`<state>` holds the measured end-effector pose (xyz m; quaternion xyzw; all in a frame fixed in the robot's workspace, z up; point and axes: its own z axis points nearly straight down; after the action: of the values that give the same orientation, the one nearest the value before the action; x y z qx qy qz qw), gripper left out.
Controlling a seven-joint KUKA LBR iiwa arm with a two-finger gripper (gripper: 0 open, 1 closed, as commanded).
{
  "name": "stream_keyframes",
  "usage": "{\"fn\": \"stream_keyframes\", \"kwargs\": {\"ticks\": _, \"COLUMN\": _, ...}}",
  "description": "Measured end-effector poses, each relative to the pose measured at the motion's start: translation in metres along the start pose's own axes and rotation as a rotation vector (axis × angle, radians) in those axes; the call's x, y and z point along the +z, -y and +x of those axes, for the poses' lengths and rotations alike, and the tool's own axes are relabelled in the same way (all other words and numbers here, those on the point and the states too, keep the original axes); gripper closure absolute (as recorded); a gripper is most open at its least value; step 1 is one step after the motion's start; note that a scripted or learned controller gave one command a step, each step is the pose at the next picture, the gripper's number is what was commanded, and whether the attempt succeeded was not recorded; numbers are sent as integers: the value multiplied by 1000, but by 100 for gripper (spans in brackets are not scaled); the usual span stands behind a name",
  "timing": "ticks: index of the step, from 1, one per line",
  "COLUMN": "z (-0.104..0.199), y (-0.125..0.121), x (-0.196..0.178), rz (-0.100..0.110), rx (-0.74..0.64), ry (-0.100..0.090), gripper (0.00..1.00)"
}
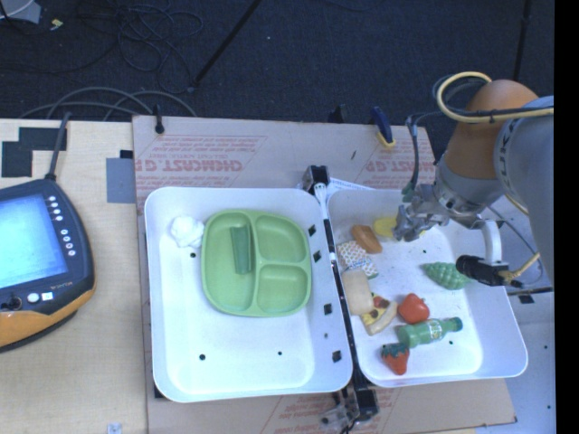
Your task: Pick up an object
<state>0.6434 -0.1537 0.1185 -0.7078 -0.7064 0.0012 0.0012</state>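
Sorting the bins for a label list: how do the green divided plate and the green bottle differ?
The green divided plate lies flat in the left bin and is broad, pale green, with a darker green stick in one compartment. The green bottle lies on its side in the right bin, slim and darker green. The plate sits apart from other things save that stick; the bottle lies among small toy foods. Both are green.
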Motion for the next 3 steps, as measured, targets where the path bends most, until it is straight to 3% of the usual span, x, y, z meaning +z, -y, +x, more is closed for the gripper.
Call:
{"fn": "stream_keyframes", "kwargs": {"ticks": 1, "z": -1, "y": 0, "x": -10, "rz": 1, "rx": 1, "ry": 0, "gripper": 100}}
{"fn": "stream_keyframes", "kwargs": {"ticks": 2, "z": 20, "y": 0, "x": 33, "rz": 1, "rx": -3, "ry": -1, "gripper": 100}}
{"fn": "stream_keyframes", "kwargs": {"ticks": 3, "z": 19, "y": 0, "x": 21, "rz": -1, "rx": -1, "ry": -1, "gripper": 100}}
